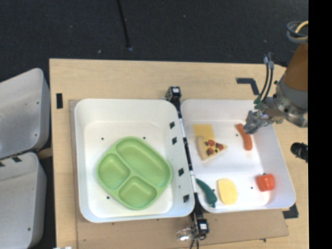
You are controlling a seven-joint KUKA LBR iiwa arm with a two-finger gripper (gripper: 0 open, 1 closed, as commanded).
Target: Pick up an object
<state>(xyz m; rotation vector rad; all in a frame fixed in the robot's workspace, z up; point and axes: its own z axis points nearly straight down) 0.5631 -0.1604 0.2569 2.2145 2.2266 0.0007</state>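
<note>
Reaching in from the view's right: grey arm with an orange band [296, 72], ending in a two-finger pincer [252, 123] low over the upper right part of the shallow white right-hand bin [276, 154]. Cannot tell whether the pincer is released or clenched; too small and blurred at the tip to judge.

Directly at the pincer's tip, on its lower left: small orange sausage-shaped toy [245, 138], lying on the bin floor, its upper end at or under the tip, its length running down and slightly rightward away from it. Touching or merely close, cannot tell. Not seen lifted.

Left of the pincer, well apart: yellow square block [204, 131], and just below that a toy pizza wedge with red dots [211, 148], the two touching or nearly so.

Below the pincer, near the bin's lower wall: red-orange rounded toy [265, 182], slightly to the pincer's right. Lower left of the pincer: pale yellow rounded piece [226, 191], and beside that, further left against the bin's wall, a dark teal curved piece [206, 190].

Far left of the pincer, past the black-clipped seam between the bins: shallow white left-hand bin [85, 139], holding a light green plastic plate with three compartments [135, 173], flat on the floor.

Beneath both bins: pale wooden bench top [129, 79].
</note>
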